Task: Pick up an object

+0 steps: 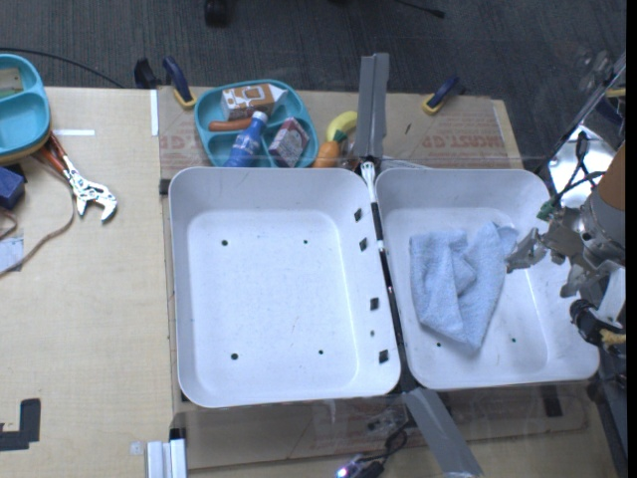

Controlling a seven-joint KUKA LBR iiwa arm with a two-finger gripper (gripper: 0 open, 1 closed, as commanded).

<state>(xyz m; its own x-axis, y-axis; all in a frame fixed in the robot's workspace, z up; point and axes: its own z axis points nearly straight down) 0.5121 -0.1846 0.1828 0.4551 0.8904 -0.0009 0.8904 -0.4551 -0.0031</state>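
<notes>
Towel (460,282), pale blue and crumpled, lies in the right bin (438,192), with the left bin (199,207) beside it holding nothing to pick. Just right of the towel's upper corner sits the gripper (528,250), its tips seemingly touching the cloth edge, though whether it is clenched or released is too blurred to tell. A good grasp would likely centre on the towel's raised fold, descending straight and pinching a thick bunch before lifting.

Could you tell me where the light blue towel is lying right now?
The light blue towel lies crumpled in the right-hand bin, toward its left half near the divider between the bins, with the tool at its right edge.
</notes>
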